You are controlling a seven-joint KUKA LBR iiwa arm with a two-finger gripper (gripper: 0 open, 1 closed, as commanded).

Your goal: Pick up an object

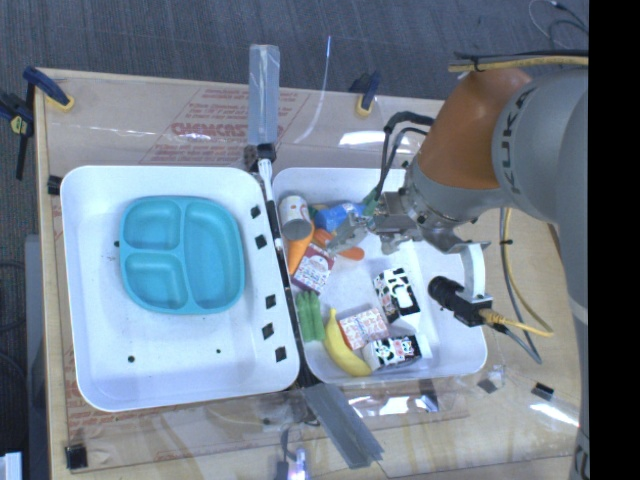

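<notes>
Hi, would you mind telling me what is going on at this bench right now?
A grey KUKA arm reaches in from the right over the right bin, its gripper low among a pile of small items at the bin's far end. That bin also holds a banana, a can and some black-and-white cartons. The left bin holds a blue divided plate. Nothing looks lifted yet; I cannot tell whether it has gripped anything.
</notes>
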